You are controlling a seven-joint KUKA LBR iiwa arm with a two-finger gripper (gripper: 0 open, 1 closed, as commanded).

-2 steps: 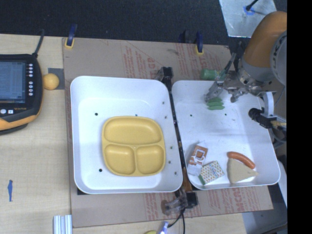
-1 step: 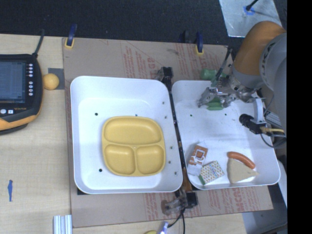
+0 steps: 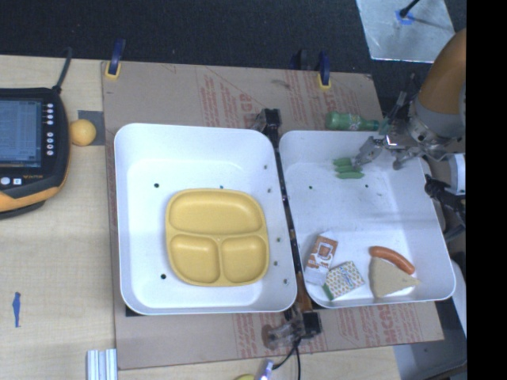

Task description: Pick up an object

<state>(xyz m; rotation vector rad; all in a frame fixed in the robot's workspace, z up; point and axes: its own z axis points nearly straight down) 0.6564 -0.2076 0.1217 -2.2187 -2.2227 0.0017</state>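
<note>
1. White plastic forms the two shallow bins; the left bin (image 3: 135, 212) bears a yellow divided tray (image 3: 215, 236) lying flat at its middle, well apart from anything the arm is working on.
2. In the right bin (image 3: 372, 204) the loose items lie in two groups: a small green piece (image 3: 347, 168) near the far wall, and along the near wall a brown-and-white packet (image 3: 321, 257), a patterned sachet (image 3: 344, 279), an orange sausage (image 3: 391, 259) and a pale wedge (image 3: 391, 279), the sausage touching the wedge's top edge.
3. Reaching in from the right, the gripper (image 3: 372, 150) hangs low over the bin's far part, just beside the green piece, which I judge to be the likely target.
4. Whether the gripper is released or clenched I cannot tell; nothing shows as held.
5. That green piece looks small, flat and oblong, lying loose on the bin floor; a green bottle-like object (image 3: 348, 121) rests outside the bin on the cardboard (image 3: 198, 101).
</note>
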